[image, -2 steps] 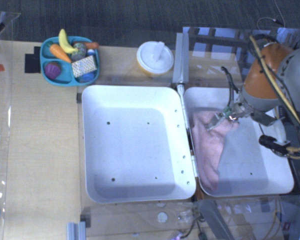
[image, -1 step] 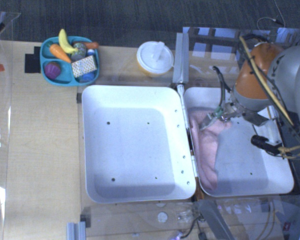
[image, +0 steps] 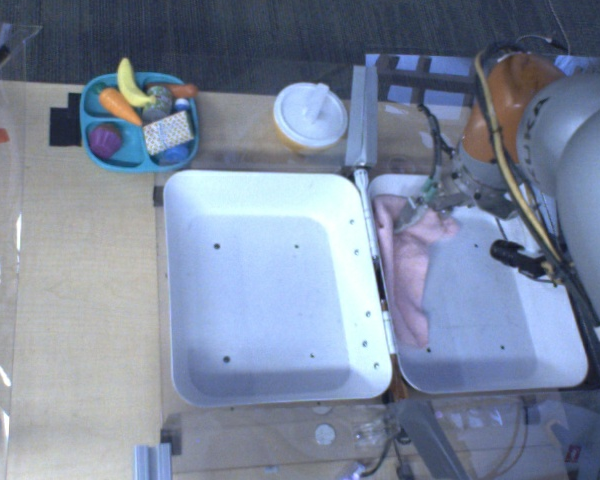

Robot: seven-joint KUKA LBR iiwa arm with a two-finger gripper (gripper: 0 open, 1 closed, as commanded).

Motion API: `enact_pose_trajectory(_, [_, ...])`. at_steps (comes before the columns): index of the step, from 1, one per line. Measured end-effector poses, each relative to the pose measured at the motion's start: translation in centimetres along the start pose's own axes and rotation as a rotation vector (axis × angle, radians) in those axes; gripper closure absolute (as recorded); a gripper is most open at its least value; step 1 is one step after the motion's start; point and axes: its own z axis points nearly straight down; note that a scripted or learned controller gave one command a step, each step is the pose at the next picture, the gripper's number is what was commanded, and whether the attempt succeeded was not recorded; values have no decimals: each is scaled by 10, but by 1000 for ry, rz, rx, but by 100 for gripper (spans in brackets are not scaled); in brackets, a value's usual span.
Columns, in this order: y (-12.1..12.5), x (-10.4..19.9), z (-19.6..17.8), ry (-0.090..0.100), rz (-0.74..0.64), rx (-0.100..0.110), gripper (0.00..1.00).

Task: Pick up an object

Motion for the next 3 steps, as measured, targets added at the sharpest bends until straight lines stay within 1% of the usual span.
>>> enact_pose_trajectory(1, [-38,-53,-1,-6,-28,-7,0])
enact_pose_trajectory(2, [-35,-51,-13,-6,-31,-13,100])
enact_pose_trajectory(3, [-35,-52,-13,-6,-31,-13,0])
